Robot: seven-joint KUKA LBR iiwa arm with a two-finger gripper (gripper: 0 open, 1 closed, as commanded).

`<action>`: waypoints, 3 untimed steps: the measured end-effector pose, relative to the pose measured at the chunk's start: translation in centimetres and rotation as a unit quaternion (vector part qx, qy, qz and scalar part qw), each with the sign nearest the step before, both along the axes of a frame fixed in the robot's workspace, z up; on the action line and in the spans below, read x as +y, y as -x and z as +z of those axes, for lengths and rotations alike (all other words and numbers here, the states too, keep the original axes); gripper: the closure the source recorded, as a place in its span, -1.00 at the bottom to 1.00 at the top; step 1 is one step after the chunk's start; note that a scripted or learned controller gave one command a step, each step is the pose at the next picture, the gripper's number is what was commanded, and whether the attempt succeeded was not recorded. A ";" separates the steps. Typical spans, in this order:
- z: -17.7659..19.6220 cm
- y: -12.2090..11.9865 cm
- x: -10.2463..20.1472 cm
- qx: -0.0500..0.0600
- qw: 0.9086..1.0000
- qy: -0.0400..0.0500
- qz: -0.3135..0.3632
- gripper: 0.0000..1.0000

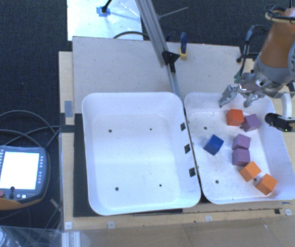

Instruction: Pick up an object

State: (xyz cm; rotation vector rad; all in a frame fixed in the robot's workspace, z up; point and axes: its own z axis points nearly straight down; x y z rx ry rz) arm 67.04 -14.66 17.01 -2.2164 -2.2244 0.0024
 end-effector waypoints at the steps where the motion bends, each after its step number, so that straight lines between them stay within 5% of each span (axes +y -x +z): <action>1: -5.4 0.2 -0.6 -0.006 1.000 0.003 -0.001 -1.00; 2: -3.8 -0.1 -0.6 -0.009 1.000 0.002 0.001 1.00; 3: 1.3 -0.7 0.3 -0.005 1.000 0.001 0.001 1.00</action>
